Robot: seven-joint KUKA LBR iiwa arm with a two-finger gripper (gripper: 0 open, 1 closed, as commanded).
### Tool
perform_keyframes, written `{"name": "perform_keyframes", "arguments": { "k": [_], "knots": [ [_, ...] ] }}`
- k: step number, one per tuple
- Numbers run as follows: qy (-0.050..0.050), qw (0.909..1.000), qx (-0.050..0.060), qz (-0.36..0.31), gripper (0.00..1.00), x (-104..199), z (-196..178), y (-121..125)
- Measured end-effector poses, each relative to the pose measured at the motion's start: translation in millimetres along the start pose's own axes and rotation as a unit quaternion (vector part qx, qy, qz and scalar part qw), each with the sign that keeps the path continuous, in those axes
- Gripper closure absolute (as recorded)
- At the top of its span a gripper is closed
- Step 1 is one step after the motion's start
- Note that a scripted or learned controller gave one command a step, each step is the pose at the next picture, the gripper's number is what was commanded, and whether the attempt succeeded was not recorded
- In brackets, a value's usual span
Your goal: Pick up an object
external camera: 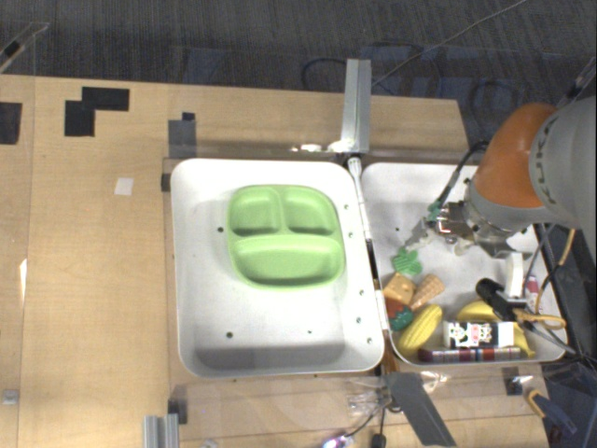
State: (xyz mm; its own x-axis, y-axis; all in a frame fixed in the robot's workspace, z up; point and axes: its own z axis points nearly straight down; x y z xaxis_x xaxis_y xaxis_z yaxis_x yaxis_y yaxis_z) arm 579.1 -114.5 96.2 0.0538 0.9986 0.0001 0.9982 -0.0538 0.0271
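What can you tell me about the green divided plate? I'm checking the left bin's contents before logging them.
The green plate is light green, looks like smooth plastic, and is a rounded rectangle with three compartments: two smaller ones at the far side and one wide one nearer the camera. All three hold nothing. It lies flat, right side up, on the floor of the left bin, slightly toward its far right. Only the bin floor touches it.

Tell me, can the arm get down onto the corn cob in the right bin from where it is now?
Probably yes. The corn cob lies on top near the right bin's front-left corner, nothing over it. The gripper hovers further back. The bin wall and the neighbouring cone crowd it, so a clean grasp is uncertain.
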Motion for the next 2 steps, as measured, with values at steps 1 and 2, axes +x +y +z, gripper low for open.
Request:
{"name": "perform_keyframes", "arguments": {
  "k": [1, 2],
  "knots": [
    [-0.001, 0.9999, -0.003, -0.014, 0.0, 20, -2, -34],
    [-0.001, 1.0, -0.003, -0.001, 0.0, -23, -3, -81]
  ]
}}
